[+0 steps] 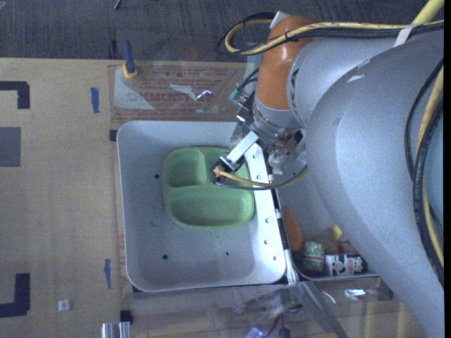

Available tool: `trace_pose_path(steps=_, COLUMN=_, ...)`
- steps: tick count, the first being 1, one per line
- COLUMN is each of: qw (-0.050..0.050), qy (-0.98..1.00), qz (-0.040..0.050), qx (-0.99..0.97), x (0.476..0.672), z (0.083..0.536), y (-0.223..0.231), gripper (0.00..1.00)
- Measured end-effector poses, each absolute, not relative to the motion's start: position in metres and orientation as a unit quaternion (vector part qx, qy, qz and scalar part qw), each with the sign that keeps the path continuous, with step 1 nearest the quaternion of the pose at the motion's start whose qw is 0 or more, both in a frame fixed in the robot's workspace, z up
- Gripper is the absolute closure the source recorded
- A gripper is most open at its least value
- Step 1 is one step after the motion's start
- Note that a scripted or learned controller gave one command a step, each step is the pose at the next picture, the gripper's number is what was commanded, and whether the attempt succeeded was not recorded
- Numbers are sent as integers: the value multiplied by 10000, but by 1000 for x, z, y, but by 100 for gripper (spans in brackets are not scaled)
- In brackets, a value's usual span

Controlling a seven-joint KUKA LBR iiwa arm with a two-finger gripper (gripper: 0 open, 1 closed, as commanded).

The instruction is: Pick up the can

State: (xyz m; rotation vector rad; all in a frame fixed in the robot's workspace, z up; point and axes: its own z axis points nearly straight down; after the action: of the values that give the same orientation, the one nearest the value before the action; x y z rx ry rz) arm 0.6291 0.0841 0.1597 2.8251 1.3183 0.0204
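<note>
End effector [280, 155] hangs above the shared rim of two shallow white bins [141, 245], grip state indeterminable, likely staging for the small green-labelled can [313, 251] in the right-hand bin's [304, 197] near corner.

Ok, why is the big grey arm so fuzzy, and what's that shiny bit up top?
In the camera view the arm is close to the lens, so it looks soft and huge; the green tray is sharper; the shine is light glinting off clear plastic on the bench.
</note>
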Motion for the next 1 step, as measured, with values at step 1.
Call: trace_pose_path(steps=1, qw=199, qy=4124, qz=150, qx=9106, x=635, z=155, y=86, gripper=0)
